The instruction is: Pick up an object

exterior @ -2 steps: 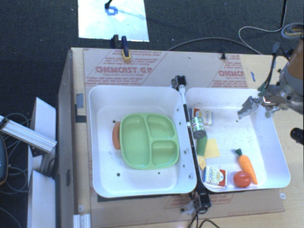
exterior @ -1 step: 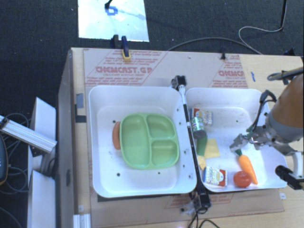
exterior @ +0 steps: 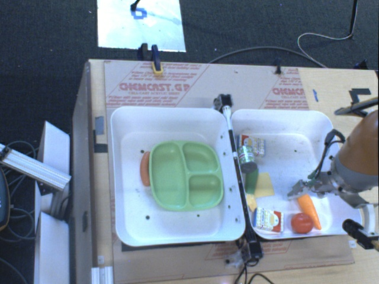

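Note:
My gripper hangs low over the right bin, near its right wall, with the orange-banded wrist above it. Just below the gripper lies an orange carrot, and a red tomato sits beside the carrot's lower end. A small juice carton lies to the left of the tomato. Further left in this bin are a yellow wedge, a dark green piece, a small can and a second carton. Nothing shows held by the gripper.
The left bin holds a green divided plate with an orange sausage at its left edge. A black rod runs along the divider between the bins. Cables trail over the bench at the back right.

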`<action>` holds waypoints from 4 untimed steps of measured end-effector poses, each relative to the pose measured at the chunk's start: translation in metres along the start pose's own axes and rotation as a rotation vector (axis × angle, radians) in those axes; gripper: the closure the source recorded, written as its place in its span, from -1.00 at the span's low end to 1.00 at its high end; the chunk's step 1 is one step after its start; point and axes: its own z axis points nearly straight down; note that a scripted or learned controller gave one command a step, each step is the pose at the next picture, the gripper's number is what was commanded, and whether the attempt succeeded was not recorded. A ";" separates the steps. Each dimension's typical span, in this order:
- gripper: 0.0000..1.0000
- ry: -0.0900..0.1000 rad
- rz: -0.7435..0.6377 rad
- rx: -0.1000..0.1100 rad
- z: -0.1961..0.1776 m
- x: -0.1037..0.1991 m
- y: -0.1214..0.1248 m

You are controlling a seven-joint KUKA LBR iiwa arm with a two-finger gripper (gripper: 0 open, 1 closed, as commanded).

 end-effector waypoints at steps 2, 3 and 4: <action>1.00 0.001 -0.004 -0.003 -0.080 0.075 0.016; 1.00 0.001 -0.004 -0.003 -0.132 0.142 0.073; 1.00 0.002 -0.004 0.000 -0.154 0.202 0.050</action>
